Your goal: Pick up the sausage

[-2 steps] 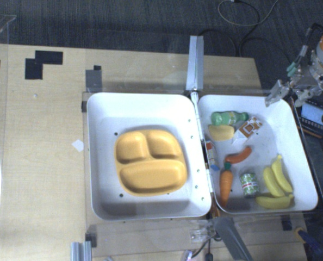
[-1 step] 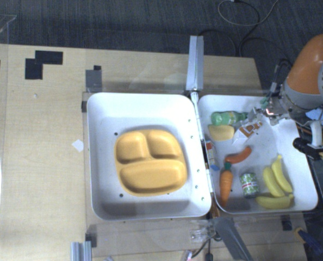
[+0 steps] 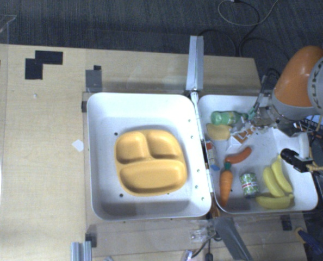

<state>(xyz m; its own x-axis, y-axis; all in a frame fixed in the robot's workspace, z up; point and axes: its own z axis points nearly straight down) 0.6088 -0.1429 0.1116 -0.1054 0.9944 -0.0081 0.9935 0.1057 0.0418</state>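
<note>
The sausage is a short reddish-orange link lying at a slant near the middle of the right bin. The gripper hangs over the back of that bin, up and to the right of the sausage and apart from it, beside a green bottle. The grey arm with its orange band comes in from the right. Nothing is seen held by the gripper.
Around the sausage lie a yellow fruit, a red-and-white packet, a carrot, a green can and bananas. The left bin holds a yellow divided plate.
</note>
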